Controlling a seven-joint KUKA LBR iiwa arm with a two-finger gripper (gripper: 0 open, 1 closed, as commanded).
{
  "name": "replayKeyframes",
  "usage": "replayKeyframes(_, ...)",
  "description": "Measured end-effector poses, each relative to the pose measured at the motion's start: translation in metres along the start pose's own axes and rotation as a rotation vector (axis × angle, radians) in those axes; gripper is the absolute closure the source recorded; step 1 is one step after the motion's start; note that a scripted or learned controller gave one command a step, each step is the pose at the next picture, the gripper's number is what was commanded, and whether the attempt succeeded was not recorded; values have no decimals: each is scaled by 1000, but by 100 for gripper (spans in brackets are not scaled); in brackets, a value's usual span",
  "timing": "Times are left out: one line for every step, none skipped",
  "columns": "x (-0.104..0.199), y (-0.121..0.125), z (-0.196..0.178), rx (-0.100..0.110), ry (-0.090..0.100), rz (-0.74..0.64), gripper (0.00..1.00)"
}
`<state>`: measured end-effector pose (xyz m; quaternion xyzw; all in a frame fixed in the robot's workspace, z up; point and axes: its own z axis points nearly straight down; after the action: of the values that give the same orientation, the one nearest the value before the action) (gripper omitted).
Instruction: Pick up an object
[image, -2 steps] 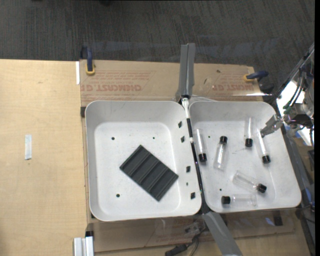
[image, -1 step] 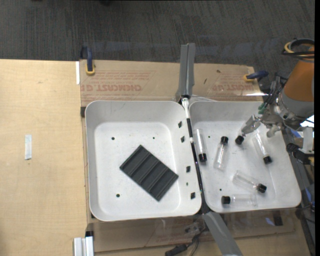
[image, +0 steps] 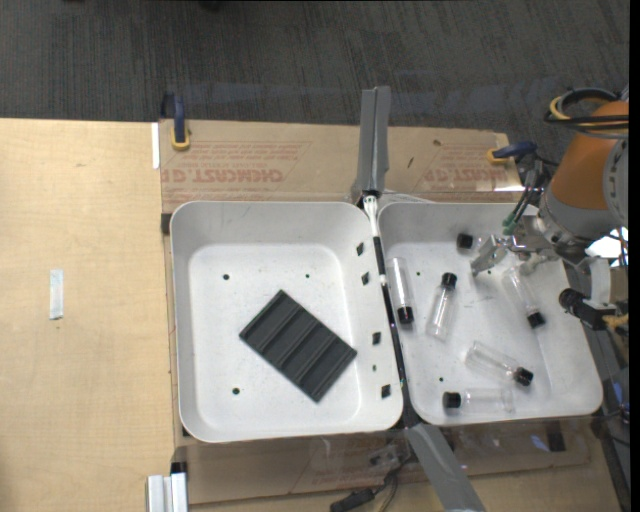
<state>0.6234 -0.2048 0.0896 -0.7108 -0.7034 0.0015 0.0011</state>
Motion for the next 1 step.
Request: replayKeyframes(0, 0, -7, 3, -1, -3, 100)
